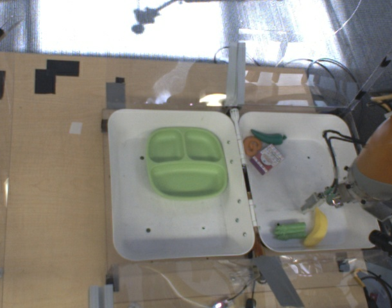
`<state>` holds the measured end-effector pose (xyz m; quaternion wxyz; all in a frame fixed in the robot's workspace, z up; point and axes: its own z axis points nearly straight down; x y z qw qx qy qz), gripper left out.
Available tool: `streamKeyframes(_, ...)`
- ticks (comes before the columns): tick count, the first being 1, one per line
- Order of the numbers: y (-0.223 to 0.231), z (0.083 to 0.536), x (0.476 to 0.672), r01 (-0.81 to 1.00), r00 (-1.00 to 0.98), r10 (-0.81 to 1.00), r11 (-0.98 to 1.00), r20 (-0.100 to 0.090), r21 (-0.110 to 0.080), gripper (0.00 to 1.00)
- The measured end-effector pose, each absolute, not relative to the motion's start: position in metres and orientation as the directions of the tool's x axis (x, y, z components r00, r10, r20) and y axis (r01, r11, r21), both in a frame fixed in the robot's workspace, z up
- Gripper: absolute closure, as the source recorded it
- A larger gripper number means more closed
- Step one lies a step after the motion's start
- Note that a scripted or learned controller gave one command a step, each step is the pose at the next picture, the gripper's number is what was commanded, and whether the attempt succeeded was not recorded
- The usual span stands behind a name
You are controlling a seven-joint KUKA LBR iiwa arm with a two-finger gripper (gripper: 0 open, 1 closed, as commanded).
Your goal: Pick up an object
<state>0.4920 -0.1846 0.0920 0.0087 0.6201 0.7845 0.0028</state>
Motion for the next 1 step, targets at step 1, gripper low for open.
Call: streamKeyframes(1, -0.1994, 0.0935, 0.4905, 0.869, -0.495, 0.869, 0.495, -0.009, 0.009, 0.0)
